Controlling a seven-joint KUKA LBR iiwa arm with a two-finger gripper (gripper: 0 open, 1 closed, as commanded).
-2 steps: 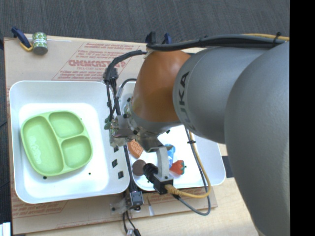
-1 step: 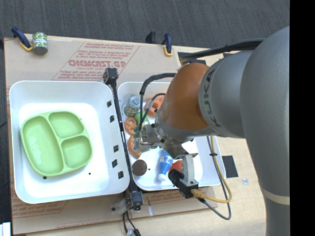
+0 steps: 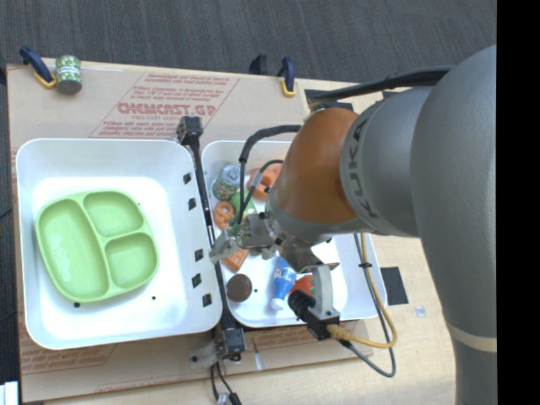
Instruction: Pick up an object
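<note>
Bench with two bins [image 3: 101,154], arm [image 3: 380,167] covering clutter, pincer [image 3: 245,243] state unclear

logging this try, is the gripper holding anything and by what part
Cannot be told: the arm's wrist covers the gripper over the right bin, so no object shows between its fingers.

Dark grey ribbed carpet [image 3: 169,15] runs behind a brown board bench [image 3: 126,99], blue clamps [image 3: 288,76] gripping its far edge.
</note>
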